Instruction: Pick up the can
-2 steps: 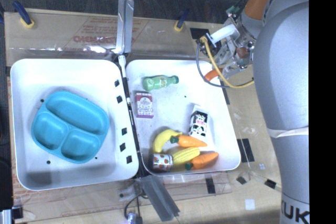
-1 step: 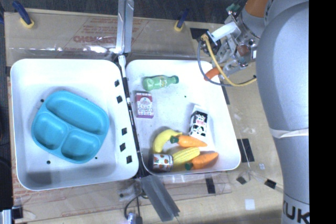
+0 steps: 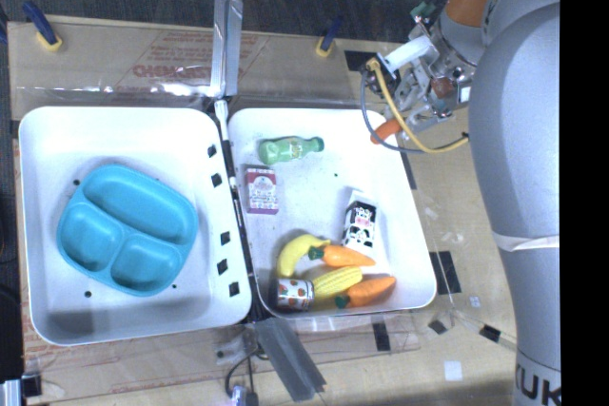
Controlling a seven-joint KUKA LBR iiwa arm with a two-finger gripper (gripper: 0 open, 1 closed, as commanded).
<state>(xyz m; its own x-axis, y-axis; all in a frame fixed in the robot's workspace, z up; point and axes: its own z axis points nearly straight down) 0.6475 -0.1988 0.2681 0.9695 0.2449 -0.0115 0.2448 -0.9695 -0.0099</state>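
The can (image 3: pixel 295 294) is a small tin with a red and white label, lying on its side in the front left corner of the right bin (image 3: pixel 314 181). It touches a banana (image 3: pixel 297 252) and a corn cob (image 3: pixel 335 281). My gripper (image 3: pixel 404 105) hangs over the bin's far right corner, well away from the can, with a yellow cable looped around it. A small orange piece (image 3: pixel 383 130) shows just below the gripper at the bin's rim; what it is cannot be made out.
The right bin also holds a green bottle (image 3: pixel 289 148), a red carton (image 3: pixel 262 189), a cow-print milk carton (image 3: pixel 361 223) and two carrots (image 3: pixel 348 256). A blue divided plate (image 3: pixel 127 228) lies in the left bin (image 3: pixel 38 138).
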